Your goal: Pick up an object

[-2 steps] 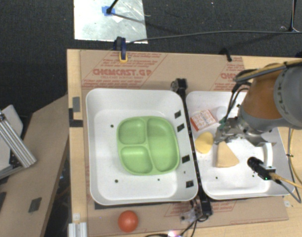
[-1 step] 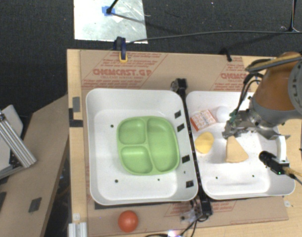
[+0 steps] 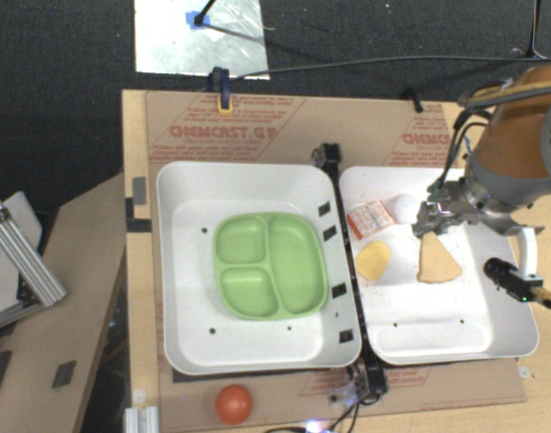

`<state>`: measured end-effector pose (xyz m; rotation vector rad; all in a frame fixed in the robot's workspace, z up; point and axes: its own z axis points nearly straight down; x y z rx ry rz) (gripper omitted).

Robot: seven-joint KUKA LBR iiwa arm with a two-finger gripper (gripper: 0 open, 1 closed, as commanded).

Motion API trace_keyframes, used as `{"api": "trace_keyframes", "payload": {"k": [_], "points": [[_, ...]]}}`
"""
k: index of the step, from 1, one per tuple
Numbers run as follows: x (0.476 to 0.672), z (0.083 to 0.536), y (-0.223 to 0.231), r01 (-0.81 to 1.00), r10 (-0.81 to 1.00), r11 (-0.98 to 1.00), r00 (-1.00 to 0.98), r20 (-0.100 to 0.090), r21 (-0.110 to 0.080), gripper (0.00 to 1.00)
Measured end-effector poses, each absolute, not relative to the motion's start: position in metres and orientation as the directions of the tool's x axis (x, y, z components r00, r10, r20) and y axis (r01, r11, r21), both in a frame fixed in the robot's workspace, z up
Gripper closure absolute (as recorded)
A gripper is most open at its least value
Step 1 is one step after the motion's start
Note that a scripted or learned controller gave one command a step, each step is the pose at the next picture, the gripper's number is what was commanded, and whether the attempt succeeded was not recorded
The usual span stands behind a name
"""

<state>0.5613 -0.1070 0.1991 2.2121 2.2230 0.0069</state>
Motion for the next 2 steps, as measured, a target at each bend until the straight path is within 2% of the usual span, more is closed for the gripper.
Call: {"api": "trace_keyframes", "payload": {"k": [1,2], "points": [[0.57,0.245,-0.106,1.0,1.0,0.005,-0.005,-0.001,0.007,1.0],[0.578,0.251,-0.047,1.0,1.0,0.01,-0.01,0.002,0.002,1.0]]}}
